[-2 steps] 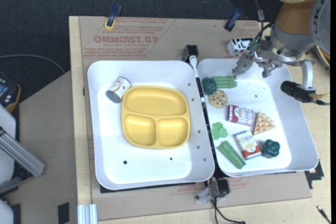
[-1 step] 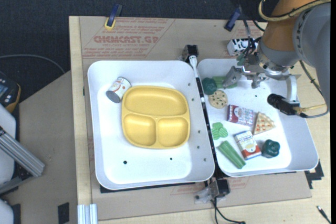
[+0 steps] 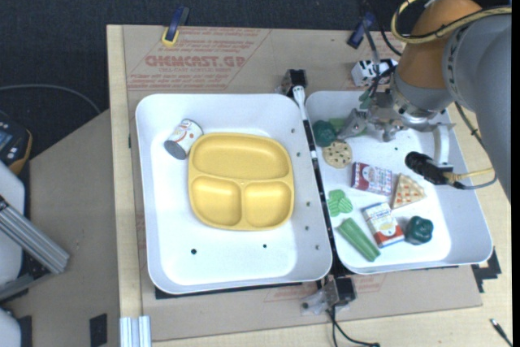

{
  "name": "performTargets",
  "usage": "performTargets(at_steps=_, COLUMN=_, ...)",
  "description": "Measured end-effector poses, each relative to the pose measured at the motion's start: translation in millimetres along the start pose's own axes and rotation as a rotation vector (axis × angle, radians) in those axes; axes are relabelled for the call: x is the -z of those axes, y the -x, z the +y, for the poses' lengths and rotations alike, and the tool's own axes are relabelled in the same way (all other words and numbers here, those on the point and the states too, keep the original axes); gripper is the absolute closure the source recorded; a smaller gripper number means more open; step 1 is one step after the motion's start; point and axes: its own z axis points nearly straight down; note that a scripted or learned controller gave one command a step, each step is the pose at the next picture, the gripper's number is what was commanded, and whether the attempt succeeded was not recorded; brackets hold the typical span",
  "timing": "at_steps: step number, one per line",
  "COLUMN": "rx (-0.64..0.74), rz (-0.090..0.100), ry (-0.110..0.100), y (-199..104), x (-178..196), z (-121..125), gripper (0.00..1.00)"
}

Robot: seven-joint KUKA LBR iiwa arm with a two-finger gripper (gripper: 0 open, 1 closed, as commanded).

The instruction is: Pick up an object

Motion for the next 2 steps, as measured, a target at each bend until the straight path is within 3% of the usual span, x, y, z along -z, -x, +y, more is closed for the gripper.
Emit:
performTargets(at_steps=1, rx=0.0, rz=-0.001, ry=0.004, y=0, x=12, z=1, gripper=1.0)
performTargets(at_steps=2, rx=0.0, rz=-0.002, ry=0.004, y=-3, x=57, z=-4, gripper=1.0)
